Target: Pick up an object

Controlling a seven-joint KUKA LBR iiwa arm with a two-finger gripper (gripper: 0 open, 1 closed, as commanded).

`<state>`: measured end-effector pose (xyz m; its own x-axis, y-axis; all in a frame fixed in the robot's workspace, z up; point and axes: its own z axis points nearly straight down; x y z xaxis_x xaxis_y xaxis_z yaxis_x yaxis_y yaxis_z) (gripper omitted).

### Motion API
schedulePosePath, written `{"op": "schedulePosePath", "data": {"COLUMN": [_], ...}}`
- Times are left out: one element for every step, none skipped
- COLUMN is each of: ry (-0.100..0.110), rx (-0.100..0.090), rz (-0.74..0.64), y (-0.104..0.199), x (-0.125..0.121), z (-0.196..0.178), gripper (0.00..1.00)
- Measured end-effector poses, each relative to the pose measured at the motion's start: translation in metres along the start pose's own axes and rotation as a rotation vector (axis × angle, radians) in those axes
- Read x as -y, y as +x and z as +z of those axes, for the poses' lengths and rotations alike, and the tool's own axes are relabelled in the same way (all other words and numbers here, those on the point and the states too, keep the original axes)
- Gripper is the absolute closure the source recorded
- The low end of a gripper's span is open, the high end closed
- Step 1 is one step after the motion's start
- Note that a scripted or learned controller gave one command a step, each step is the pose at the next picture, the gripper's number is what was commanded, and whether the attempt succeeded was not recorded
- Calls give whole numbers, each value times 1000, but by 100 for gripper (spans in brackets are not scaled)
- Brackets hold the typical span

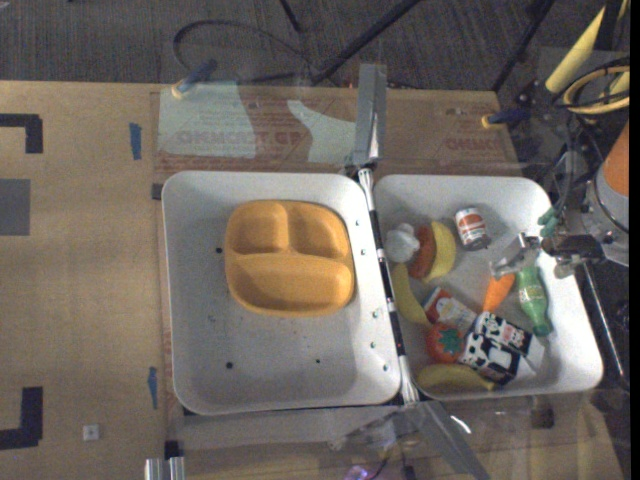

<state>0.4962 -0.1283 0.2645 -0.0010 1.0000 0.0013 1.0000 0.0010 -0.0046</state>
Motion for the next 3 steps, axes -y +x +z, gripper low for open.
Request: {"op": "schedulePosePath", "data": {"ry": [0,-6,-7], "rx": [-1,-6,-1], "rz": [138,-13,-9], "y": [-41,-78,-82], "x": [-21,-36,-36], "z": [87,169,160], "gripper": [0,0,100]}}
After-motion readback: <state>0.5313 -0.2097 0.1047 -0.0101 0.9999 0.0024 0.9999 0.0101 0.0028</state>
